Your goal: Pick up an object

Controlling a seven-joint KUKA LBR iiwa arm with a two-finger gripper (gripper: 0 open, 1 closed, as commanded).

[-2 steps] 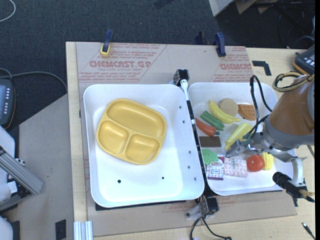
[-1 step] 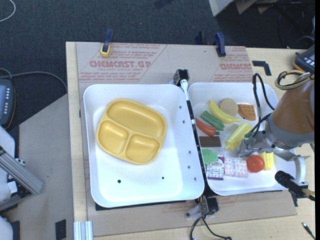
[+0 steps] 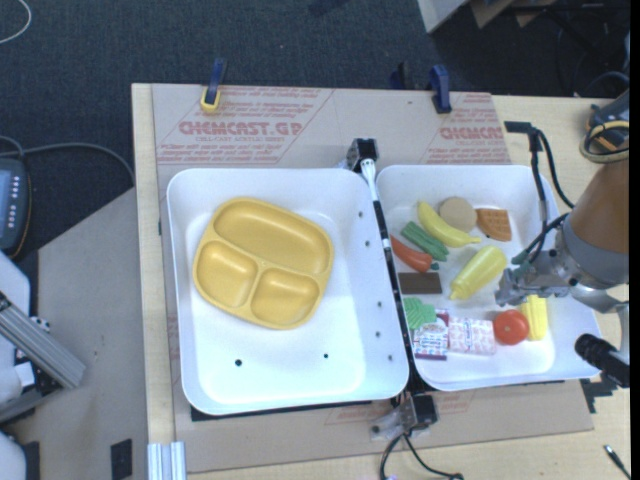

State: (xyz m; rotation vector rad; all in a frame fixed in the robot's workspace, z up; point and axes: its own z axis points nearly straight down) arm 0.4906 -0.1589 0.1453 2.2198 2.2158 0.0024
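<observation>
I see dark carpet (image 3: 150, 28) around a brown board (image 3: 300, 118) printed "CHEMCAST GP", clamped at the top by a yellow clip (image 3: 211, 96) and a blue clip (image 3: 439, 88). On it sit the left bin (image 3: 190, 298), holding a yellow divided plate (image 3: 262, 263), and the right bin (image 3: 420, 183), full of toy food. My arm (image 3: 605, 228) is cut off at the right edge. The gripper (image 3: 520, 286) hangs low beside a tomato (image 3: 511, 327) and corn (image 3: 537, 316); I cannot tell its opening or any hold. The packet (image 3: 455, 336) print is unreadable.
</observation>
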